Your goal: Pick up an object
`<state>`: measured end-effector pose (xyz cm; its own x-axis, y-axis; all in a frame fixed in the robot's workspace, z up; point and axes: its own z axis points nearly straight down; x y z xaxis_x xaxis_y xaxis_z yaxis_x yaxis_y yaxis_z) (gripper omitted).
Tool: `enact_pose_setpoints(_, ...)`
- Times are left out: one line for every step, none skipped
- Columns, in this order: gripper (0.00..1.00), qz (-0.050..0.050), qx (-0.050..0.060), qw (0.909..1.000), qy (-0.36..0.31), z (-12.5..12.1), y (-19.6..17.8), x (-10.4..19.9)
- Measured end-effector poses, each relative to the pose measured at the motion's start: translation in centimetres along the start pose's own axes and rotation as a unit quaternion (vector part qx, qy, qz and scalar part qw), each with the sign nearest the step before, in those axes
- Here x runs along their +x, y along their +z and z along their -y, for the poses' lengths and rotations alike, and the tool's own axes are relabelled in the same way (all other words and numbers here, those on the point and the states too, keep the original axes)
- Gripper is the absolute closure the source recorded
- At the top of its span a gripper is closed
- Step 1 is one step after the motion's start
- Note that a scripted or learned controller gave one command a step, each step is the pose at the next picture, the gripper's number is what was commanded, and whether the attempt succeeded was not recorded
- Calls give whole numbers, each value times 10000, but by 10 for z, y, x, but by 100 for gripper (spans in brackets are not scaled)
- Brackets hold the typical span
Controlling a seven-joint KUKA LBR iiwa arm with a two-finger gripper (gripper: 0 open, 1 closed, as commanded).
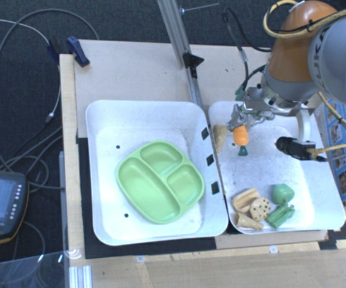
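Lower right, toy pile: tan cookie pieces (252, 208) and green plastic vegetables (281, 204) crowd the right white bin's (317, 179) near corner.
Centre left: green divided plastic plate (160, 180) in left white bin (101, 137).
Upper right, end effector (243, 120): clenched on small orange toy carrot (241, 138), which hangs below it, above the bin.
Risk: grip looks to be at carrot's top; a swing could shake it loose.

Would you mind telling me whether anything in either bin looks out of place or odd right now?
One thing stands out: a small orange toy carrot with a green tip hangs at the gripper, above the right bin. The other toys huddle in that bin's near corner, and the green divided plate lies flat, slightly turned, in the left bin.
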<state>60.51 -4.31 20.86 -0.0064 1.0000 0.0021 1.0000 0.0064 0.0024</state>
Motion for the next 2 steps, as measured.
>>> enact_pose_setpoints(100, -3, -5, 10000, 0, -13, -15, 48)
enact_pose_setpoints(100, -2, 0, 10000, 0, -38, -10, 98)
